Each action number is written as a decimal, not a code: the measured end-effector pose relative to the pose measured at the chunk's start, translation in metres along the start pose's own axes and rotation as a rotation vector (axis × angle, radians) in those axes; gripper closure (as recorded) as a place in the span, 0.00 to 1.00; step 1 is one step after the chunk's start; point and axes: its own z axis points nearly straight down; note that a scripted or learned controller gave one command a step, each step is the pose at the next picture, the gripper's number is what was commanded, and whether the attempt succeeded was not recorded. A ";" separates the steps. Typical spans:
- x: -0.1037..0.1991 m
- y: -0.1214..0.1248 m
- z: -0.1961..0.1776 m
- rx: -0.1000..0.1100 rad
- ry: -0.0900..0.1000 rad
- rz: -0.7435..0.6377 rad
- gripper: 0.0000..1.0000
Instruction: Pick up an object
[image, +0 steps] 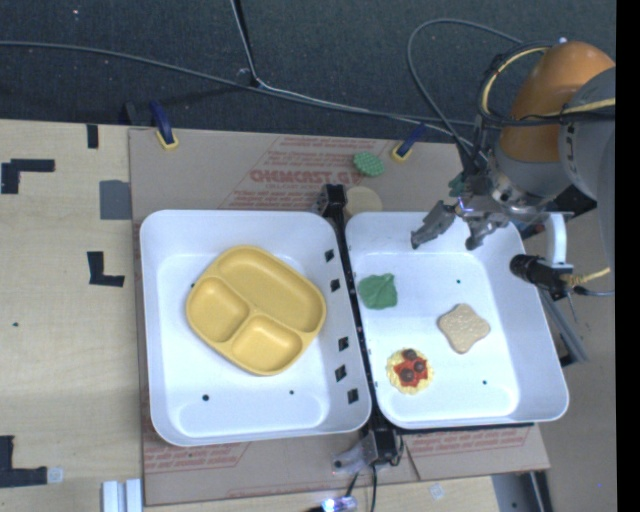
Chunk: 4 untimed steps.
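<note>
My gripper (452, 230) hangs over the far edge of the right bin (530, 370), open, with nothing between its two dark fingers. Below it in that bin lie a green leaf-shaped piece (378, 291), a tan toast-shaped piece (464, 328) and a small round yellow piece with red topping (409, 370). The green piece is nearest the gripper, down and to its left. The grey arm with its orange band (560, 85) comes in from the upper right.
The left bin (170, 400) holds a yellow divided plate (256, 309). A small green object (368, 163) lies on the cardboard behind the bins. Black clips (333, 200) line the seam between the bins. Cables run across the dark area at the top.
</note>
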 end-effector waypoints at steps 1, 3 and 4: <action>0.000 0.003 -0.009 -0.014 -0.002 -0.003 0.00; 0.008 0.004 0.080 -0.010 -0.003 -0.003 0.00; 0.008 0.005 0.121 -0.015 -0.005 -0.004 0.00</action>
